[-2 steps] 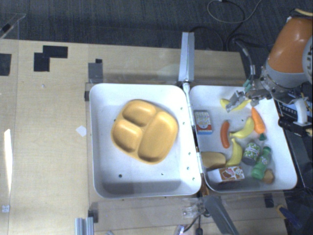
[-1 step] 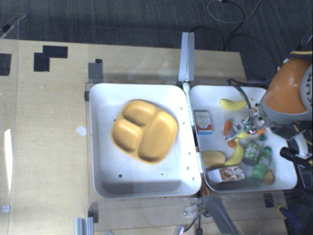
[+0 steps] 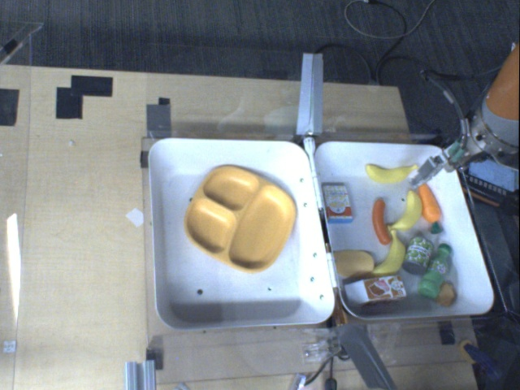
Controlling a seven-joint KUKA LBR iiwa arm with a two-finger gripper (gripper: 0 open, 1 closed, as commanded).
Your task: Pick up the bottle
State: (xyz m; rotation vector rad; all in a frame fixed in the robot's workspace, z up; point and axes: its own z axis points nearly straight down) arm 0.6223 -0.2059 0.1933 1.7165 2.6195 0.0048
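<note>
Bottle [image 3: 437, 270] first: the small green one lies in the right bin [image 3: 479, 287], near its front corner, tipped over on its side. Its long way runs from the top, up near a green can [image 3: 419, 251], down toward the front wall. A tan ball-shaped thing [image 3: 447, 296] sits just beside its low end.

The gripper [image 3: 426, 172] is at the back of the same bin. It hangs over the tip of one yellow banana [image 3: 388, 173] and next to an orange carrot [image 3: 429, 203]. So the bottle lies toward the front of the bin from the gripper, well apart from it, with the carrot and the can in between. The arm will likely have to come forward over them and then go down.

The gripper is thin and pale here, and it is too small to tell how far apart its tips are. Nothing can be seen caught in it. It may be touching the banana, but that is not clear.

In the left bin [image 3: 162, 242] rests a big yellow tray [image 3: 240, 216].
</note>
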